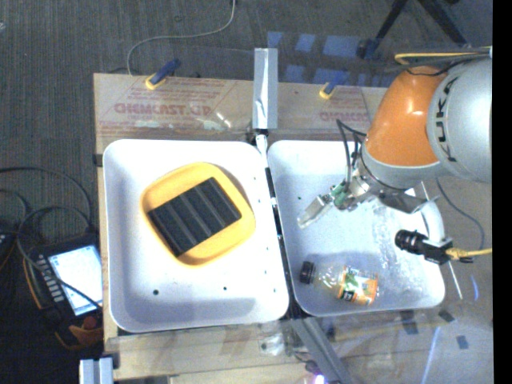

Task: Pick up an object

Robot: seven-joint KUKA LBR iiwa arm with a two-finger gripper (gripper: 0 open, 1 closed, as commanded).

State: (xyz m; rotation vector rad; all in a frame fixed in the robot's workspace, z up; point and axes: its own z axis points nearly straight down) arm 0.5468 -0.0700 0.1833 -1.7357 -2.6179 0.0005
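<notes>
A small clear bottle (344,283) with a black cap and an orange label lies on its side near the front of the right bin (416,288). A yellow pad with a black ridged top (198,213) rests in the middle of the left bin (128,278). My gripper (317,210) hangs over the right bin's left half, pointing toward the divider between the bins. It is well behind the bottle and apart from it. I see nothing in the gripper. The arm's orange band (404,122) covers the right bin's back right corner.
A black cable plug (416,242) hangs off the wrist over the right bin's right side. A metal post (264,94) stands at the back between the bins. A tablet and cables (68,274) lie on the floor to the left.
</notes>
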